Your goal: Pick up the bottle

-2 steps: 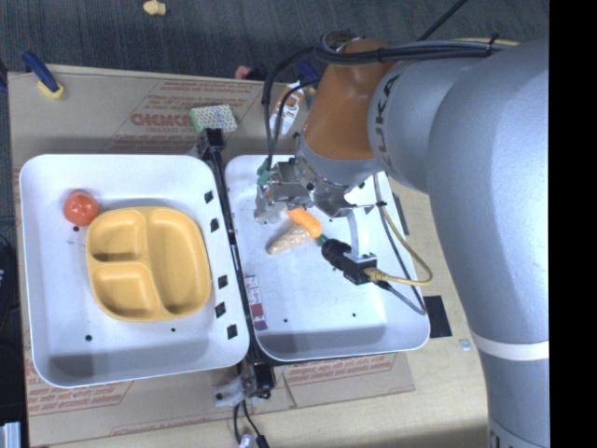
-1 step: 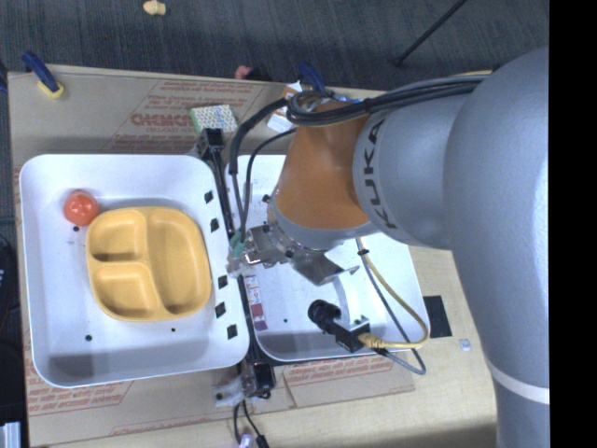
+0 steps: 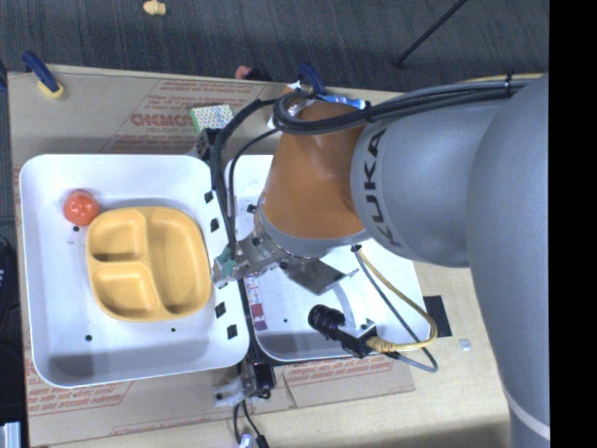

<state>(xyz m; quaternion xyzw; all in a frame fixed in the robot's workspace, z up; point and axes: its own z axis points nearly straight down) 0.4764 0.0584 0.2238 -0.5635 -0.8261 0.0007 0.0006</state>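
1. Gripper [image 3: 235, 264]: low at the wall between the two bins, tucked under the orange wrist [image 3: 312, 185]; open or closed, impossible to tell.
2. Bottle [image 3: 258, 308]: probably the pale labelled object lying in the right bin [image 3: 308, 348], tight against its left wall, just beside the gripper; identity uncertain.
3. Left bin [image 3: 37, 250]: yellow tray [image 3: 149, 259], red ball [image 3: 80, 205] at its upper left corner.
4. Risks: striking the bin wall, given the bottle's closeness to it; slipping off a rounded, lying body; closing on nothing.

"kuka" on the arm [image 3: 438, 185]; cardboard [image 3: 159, 119] print perhaps "chemc".
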